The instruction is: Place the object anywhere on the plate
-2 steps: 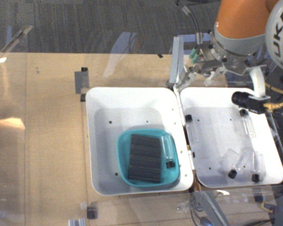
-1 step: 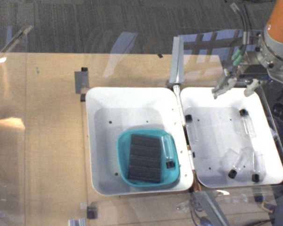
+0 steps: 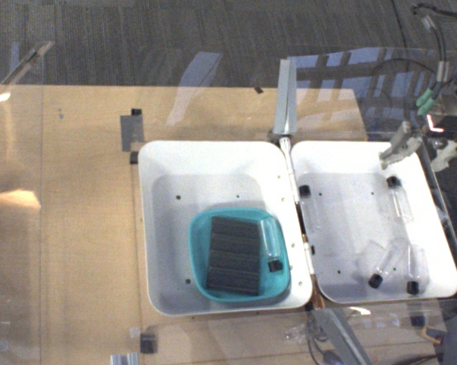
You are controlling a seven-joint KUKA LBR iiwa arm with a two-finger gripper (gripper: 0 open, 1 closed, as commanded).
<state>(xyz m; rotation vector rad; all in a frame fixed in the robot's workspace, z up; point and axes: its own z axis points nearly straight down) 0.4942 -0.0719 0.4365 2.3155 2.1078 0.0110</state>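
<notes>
One clear vial (image 3: 270, 243) with black cap lies on the teal plate (image 3: 203, 285), at its 3 o'clock edge, beside a dark ridged block (image 3: 234, 255): placement apparently done. Pincer (image 3: 397, 149) state: cannot tell.

We see two white bins side by side on tan surface (image 3: 72, 245). Left bin (image 3: 160, 181) holds teal plate (image 3: 197, 251); dark ridged block (image 3: 233, 256) and clear vial (image 3: 272, 244) lie on it. Right bin (image 3: 343, 203) holds clear black-capped vials (image 3: 399, 201), some clustered near front right corner. Gripper (image 3: 401, 144) at right bin's far right corner.
</notes>
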